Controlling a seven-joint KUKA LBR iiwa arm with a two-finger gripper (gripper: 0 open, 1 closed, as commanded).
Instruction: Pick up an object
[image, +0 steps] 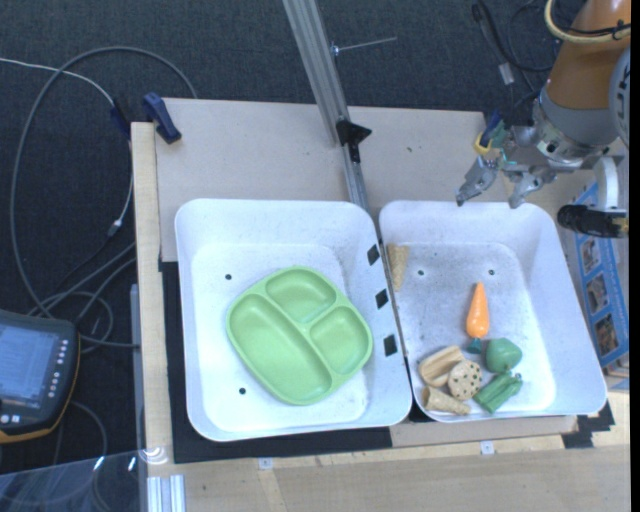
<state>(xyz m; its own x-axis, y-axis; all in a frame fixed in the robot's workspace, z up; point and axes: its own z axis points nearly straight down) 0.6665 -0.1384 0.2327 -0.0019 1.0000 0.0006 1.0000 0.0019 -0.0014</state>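
Approach step, nothing grasped yet. Jaws (493, 191) spread wide and empty, hovering over the far rim of the right bin (560, 240). Toy carrot (478, 311) mid-bin, toward the worktop's near right corner. Next: reach nearer, descend, straddle carrot, close.

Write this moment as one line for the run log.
arm: above far edge of right bin | gripper: open, holding nothing | carrot: lying in right bin | green tray: in left bin

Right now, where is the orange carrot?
The carrot lies in the right bin, right of its middle, just above the green pepper and the cookie.
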